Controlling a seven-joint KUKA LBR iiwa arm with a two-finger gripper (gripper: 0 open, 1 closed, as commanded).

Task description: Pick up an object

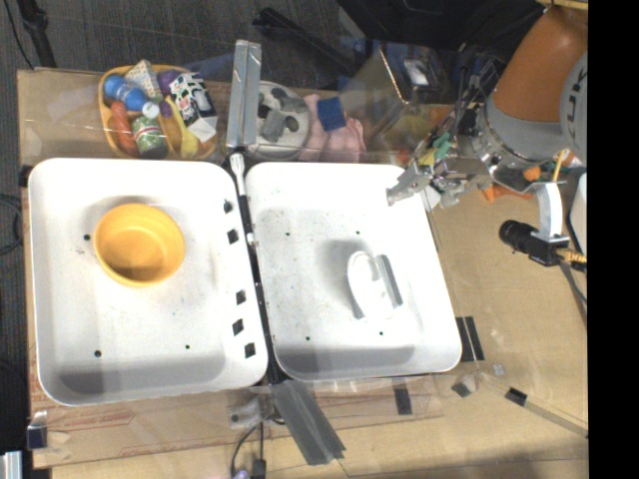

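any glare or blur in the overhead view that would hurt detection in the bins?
Camera view: lighting is even, with soft shadows along the near walls of both bins; the white object in the right bin has low contrast against the white floor; the yellow bowl in the left bin reads sharply; the gripper at the right bin's far corner looks cluttered and slightly soft.

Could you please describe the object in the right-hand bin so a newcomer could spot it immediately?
Find the right bin of the two white ones. Near its middle lies a white rounded object with a grey strip along one side, pale against the bin floor, unlike the yellow bowl next door.
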